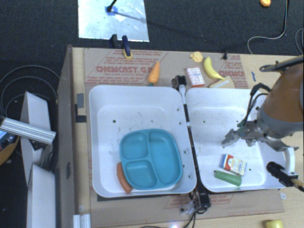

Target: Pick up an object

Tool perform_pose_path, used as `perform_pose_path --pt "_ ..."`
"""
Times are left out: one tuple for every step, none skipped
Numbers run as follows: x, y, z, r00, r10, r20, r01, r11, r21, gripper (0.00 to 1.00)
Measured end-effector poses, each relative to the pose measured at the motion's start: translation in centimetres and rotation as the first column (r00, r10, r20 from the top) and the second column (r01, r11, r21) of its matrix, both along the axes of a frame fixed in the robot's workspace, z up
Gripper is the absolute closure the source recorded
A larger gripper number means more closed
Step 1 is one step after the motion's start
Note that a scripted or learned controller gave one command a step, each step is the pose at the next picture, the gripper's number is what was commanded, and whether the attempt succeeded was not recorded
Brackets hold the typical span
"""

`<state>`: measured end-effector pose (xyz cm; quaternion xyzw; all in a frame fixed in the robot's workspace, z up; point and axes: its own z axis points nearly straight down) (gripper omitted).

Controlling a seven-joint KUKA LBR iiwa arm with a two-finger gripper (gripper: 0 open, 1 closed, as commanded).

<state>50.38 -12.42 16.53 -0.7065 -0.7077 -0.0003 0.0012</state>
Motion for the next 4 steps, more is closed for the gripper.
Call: perform_pose_path --pt "-1.9 0.8 -6.5 1.000 -0.001 -0.004 0.001 1.000 0.000 0.00" --pt "7.5 -2.8 6.2 1.000 0.004 0.023 -0.004 1.000 -0.010 0.00" --pt "4.5 -4.3 -2.6 1.000 -0.003 -0.004 0.003 1.000 -0.001 0.00" --pt "0.5 0.9 -5.2 1.000 0.004 -0.004 -0.004 1.000 0.002 0.00"
